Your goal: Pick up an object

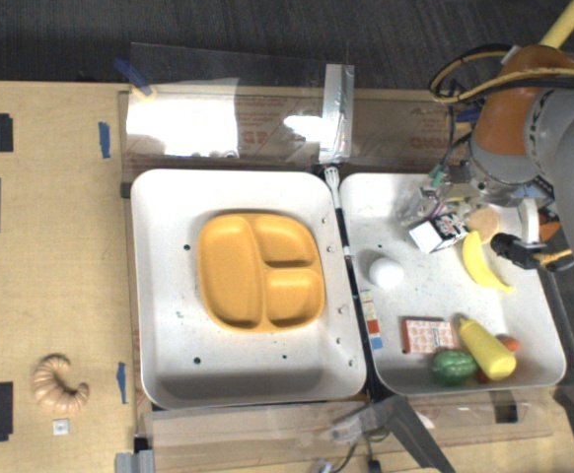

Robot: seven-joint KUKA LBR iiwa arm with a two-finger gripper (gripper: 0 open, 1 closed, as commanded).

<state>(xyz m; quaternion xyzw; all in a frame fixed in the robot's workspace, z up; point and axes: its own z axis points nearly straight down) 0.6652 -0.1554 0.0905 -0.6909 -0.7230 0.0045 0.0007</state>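
My gripper (pixel 435 223) hangs low over the far part of the right bin (pixel 534 363), with the grey arm and its orange band reaching in from the upper right. A yellow banana (pixel 482 263) lies just right of the gripper. A white ball (pixel 386 272) rests to its lower left. Along the near wall of this bin sit a red and white box (pixel 427 335), a green pepper (pixel 453 367) and a yellow bottle (pixel 486 348) with a small orange piece (pixel 509 343) beside it. Nothing shows between the gripper and the bin floor.
The left bin (pixel 159 294) holds an orange divided tray (pixel 260 269). A tan croissant (pixel 60 382) lies on the bench at the lower left, outside the bins. A clear plastic sheet (pixel 228 116) stands behind the bins.
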